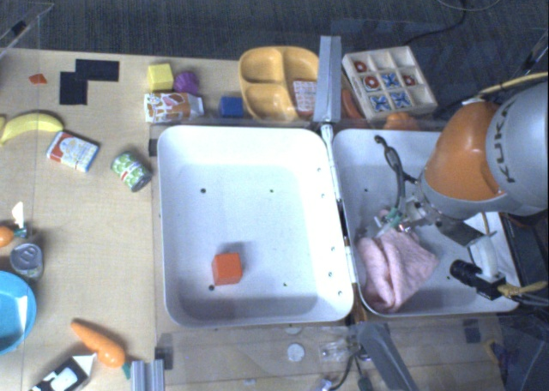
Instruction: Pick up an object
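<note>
While the pink cloth (394,267) lies bunched in the right bin (429,147), near its front-left corner, the gripper (397,218) hangs just above its upper edge. Finger spread: cannot tell, wrist hides it. Step judged: approach, nothing held. Next move needs a short descent onto the cloth's bulk. Orange block (227,268) sits in the left bin (249,145), well apart.
</note>
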`<state>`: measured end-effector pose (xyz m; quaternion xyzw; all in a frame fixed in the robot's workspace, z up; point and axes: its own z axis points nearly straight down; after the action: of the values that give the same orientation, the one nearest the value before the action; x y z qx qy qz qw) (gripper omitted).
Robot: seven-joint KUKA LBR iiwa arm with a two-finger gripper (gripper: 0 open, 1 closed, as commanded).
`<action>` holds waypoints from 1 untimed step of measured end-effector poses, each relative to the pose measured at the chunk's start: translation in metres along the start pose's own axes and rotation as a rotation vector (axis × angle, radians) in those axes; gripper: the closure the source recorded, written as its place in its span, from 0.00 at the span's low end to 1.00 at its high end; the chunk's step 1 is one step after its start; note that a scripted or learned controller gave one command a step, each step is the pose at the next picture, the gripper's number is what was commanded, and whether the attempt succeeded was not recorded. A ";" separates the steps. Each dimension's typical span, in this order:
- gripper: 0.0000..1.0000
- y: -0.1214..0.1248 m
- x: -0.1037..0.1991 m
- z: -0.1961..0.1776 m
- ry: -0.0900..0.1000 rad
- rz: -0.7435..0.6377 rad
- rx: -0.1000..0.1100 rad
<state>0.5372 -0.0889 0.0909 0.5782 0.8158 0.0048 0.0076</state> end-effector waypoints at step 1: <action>1.00 0.005 -0.002 -0.014 -0.008 0.000 -0.013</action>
<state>0.5419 -0.0891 0.1046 0.5783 0.8157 0.0078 0.0145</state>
